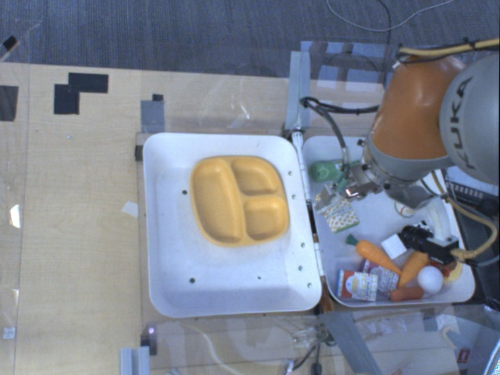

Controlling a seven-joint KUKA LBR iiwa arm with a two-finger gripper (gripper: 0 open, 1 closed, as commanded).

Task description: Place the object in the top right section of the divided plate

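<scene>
The yellow divided plate (237, 199) lies in the left white bin (168, 276). It has one long section on the left and two smaller ones on the right, and nothing lies in any of them. My gripper (353, 187) hangs low over the upper left of the right bin (462, 290), under the grey and orange arm. Just left of it lies a green object (322, 170), and a patterned packet (338, 215) sits right below it. I see nothing held in the gripper.
The right bin's lower part holds an orange carrot (377, 256), a second carrot (412, 267), a white egg (430, 280), a small white block (393, 246) and a printed carton (358, 285). A metal divider (306, 209) separates the two bins.
</scene>
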